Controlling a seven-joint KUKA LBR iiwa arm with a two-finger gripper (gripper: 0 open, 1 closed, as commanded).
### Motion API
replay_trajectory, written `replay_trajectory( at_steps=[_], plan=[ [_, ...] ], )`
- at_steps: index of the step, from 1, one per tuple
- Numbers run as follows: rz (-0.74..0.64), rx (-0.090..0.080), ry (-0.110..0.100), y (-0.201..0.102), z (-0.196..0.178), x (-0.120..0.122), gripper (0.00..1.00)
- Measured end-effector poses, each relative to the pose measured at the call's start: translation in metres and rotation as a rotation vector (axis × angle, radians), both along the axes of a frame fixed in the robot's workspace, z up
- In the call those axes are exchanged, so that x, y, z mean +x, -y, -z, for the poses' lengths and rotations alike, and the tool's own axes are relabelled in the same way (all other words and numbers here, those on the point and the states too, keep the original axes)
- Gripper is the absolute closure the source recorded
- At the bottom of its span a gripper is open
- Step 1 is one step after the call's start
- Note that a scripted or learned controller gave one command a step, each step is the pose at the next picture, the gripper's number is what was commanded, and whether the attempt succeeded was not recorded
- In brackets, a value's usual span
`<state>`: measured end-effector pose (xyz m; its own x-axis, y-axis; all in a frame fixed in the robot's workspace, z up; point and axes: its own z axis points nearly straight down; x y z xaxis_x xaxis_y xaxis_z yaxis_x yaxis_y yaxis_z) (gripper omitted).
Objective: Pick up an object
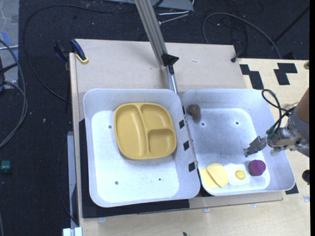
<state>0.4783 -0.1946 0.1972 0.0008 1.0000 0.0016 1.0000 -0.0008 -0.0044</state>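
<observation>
My gripper hangs over the right part of the right bin, reaching in from the right edge of the scene. Its dark fingertip end points left, toward the middle of that bin, and sits just above and to the far side of a small purple ball. Nothing shows between the tips. Whether they are spread or pressed together I cannot tell; they are a small dark shape at this slant.

The purple ball lies near the right bin's near right corner, just beside my gripper but apart from it as far as I can see. To its left, along the near wall, lies a white piece with a yellow center, like a fried egg, and left of that a pale yellow slice, the two touching or nearly so. At the far left corner of the same bin, well apart from the rest, sits a small brown lump close to the wall shared with the other bin.

The left bin holds a yellow plate with three compartments, lying flat toward the far side of that bin. Both bins rest side by side on a tan bench, and a grey pole slants up from the bench behind them.
</observation>
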Motion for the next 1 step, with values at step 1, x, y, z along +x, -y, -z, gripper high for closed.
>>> replay_trajectory(
  at_steps=[1],
  plan=[
    [0.000, -0.001, 0.001, 0.0039, 0.0618, 0.0042, 0.00]
  ],
)
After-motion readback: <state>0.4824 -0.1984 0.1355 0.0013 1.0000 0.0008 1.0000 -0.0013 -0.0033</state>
